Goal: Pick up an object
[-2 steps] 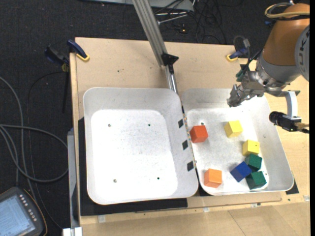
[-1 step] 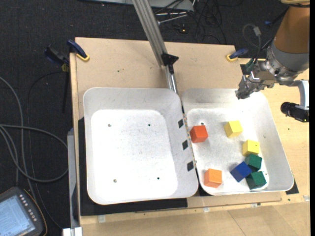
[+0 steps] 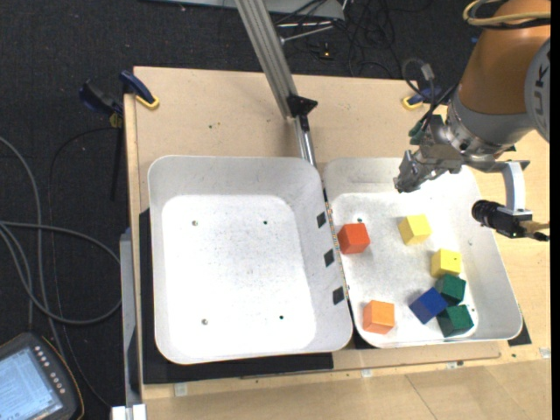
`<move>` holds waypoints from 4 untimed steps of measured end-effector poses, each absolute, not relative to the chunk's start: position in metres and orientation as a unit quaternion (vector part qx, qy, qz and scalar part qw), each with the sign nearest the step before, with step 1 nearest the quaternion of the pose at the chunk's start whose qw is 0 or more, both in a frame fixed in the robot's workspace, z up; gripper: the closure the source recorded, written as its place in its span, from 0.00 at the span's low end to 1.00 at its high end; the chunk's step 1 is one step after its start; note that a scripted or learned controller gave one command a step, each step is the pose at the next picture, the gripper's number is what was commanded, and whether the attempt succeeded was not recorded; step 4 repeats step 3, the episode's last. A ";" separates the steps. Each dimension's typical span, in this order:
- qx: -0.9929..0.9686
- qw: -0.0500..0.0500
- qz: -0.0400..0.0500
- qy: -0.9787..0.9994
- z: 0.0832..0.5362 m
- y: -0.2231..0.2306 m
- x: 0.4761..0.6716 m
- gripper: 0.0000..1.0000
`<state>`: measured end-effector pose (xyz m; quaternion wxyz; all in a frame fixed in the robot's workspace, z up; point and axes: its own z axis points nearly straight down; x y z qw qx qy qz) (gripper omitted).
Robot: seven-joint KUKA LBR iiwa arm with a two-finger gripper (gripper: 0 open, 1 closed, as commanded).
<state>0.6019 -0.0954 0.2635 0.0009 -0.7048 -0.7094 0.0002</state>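
Arm comes in from the upper right of the frame, orange band visible above the wrist. Gripper [image 3: 409, 182] sits over the upper-left part of the right bin [image 3: 490, 261], near its top rim. It's dark and seen end-on from here; can't tell its state. Nothing visibly in it.

Candidate objects are all in the right bin, all below the gripper in frame:
- red-orange block [image 3: 353, 237], left side of the bin, close to the divider edge
- yellow block [image 3: 414, 228], centre, nearest one to the gripper but apart from it
- second yellow block [image 3: 446, 262], right of centre
- green block [image 3: 451, 287], just below that yellow one, looks to be touching it
- blue block [image 3: 428, 305], lower centre, against the green pair
- second green block [image 3: 456, 320], lower right, beside the blue one
- orange block [image 3: 379, 316], lower left of the bin, on its own

Left bin [image 3: 175, 191] takes up the centre-left of the frame, its speckled white floor showing a few small dark dots.

Both bins sit on the tan counter [image 3: 219, 112]. Blue and yellow clamps at its upper-left corner [image 3: 140, 90] and on its upper edge near the arm [image 3: 420, 90]. Metal pole [image 3: 267, 46] slants from the top of the frame down to the gap between the bins. Cables on the dark floor at left; a screen [image 3: 31, 379] in the bottom-left corner.
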 end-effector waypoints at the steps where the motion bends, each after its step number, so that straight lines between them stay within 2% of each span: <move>1: -0.704 0.001 0.000 -0.710 0.258 -0.038 0.598 1.00; 2: -0.704 0.001 0.000 -0.710 0.250 0.012 0.593 1.00; 3: -0.704 0.001 0.000 -0.710 0.253 0.059 0.569 1.00; 4: -0.704 0.001 0.000 -0.710 0.253 0.059 0.569 1.00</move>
